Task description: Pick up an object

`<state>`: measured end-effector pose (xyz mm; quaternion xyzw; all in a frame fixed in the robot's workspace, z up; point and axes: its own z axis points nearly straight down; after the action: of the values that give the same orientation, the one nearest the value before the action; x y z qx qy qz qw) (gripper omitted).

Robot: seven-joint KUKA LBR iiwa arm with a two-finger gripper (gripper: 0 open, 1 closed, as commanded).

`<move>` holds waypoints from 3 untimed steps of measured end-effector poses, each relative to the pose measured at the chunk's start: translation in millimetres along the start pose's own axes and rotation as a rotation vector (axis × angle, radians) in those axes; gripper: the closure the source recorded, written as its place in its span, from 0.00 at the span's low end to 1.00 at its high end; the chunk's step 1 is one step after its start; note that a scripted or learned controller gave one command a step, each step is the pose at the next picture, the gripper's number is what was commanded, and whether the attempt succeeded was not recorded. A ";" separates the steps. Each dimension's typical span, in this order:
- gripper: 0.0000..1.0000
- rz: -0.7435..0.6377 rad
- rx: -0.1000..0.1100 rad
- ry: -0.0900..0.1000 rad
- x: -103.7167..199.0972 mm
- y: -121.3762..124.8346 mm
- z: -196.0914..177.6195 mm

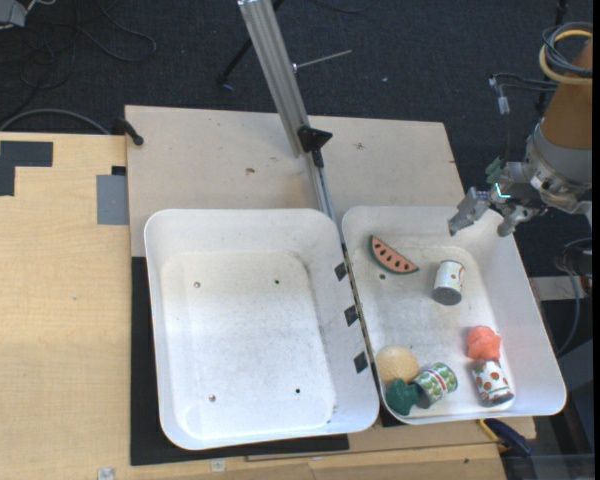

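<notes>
My gripper (485, 215) hangs over the back right corner of the right bin (528, 298), its two fingers spread apart with nothing between them. Below it in the bin lie a watermelon slice (392, 256) and a small grey-white can (448, 281). Toward the front sit an orange-red lump (483, 342), a red-and-white can (492, 381), a green-labelled can (435, 383), a tan ball (398, 362) and a dark green piece (402, 397).
The left bin (170, 268) lies beside the right one, with a row of black clips along the shared divider (348, 298). A slanted aluminium post (280, 78) rises behind the bins. A wooden tabletop (50, 298) is at left.
</notes>
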<state>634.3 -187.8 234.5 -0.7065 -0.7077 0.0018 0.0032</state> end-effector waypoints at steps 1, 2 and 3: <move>0.00 -0.003 -0.004 -0.002 0.3 0.9 -3.1; 0.00 -0.004 0.001 0.000 1.8 6.2 59.7; 0.00 0.002 0.001 0.000 -7.0 1.6 112.9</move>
<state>635.1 -194.6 121.6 -0.7071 -0.7071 0.0024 0.0034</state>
